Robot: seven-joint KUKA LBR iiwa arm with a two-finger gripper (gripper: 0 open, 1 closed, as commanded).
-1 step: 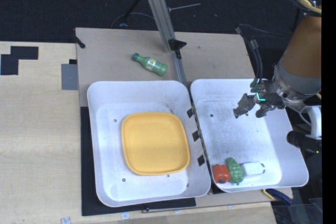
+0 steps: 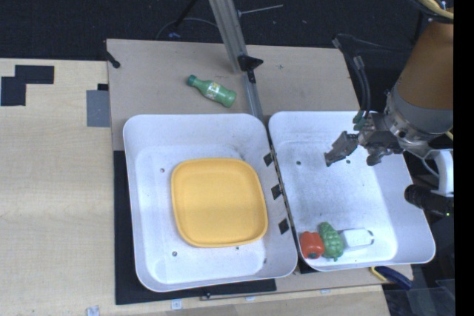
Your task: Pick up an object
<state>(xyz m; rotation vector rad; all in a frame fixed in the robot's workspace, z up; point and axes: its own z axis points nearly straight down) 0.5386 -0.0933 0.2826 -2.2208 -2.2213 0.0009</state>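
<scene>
Nearest the camera, at the front edge of the right bin, three small things lie bunched together: a red piece, a green knobbly piece touching it, and a white block just beside the green one. All three are too small to name more exactly. They sit well below the fingers, toward the camera, and apart from them.

One yellow square plate lies flat in the left bin, far to the left of the fingers across the seam between the two bins.

One green bottle lies on its side on the tabletop behind the left bin, up and to the left of the fingers.

One arm enters from the right, its upper part cut off by the frame. Its fingers hang over the bare rear floor of the right bin, splayed apart, with nothing between them.
</scene>
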